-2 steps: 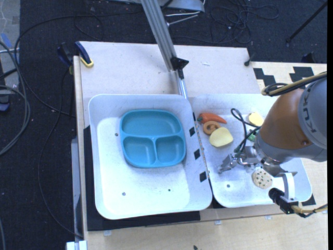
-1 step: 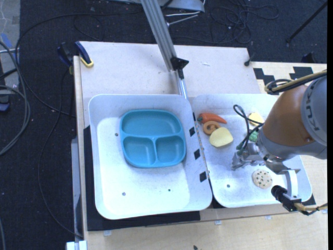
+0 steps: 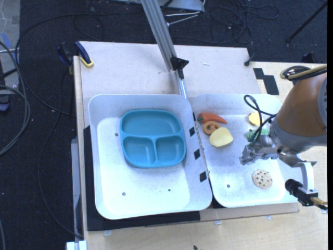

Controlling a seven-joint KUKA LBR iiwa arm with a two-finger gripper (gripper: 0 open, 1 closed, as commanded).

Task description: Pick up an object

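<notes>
Even bright overhead light, faint soft shadows, white bins (image 3: pixel 104 139) slightly washed out, mild overall softness, dark floor underexposed

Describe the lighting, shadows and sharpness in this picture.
Camera view: even overhead light, soft shadows; the blue tray casts almost none; the white bins look bright but not blown out; the floor is dark; the cookie is slightly soft; the gripper looks blurred.

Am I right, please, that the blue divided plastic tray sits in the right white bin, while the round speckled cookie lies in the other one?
Not quite: the camera view shows the blue divided plastic tray in the left white bin. The round speckled cookie lies in the other one, the right white bin.
</notes>
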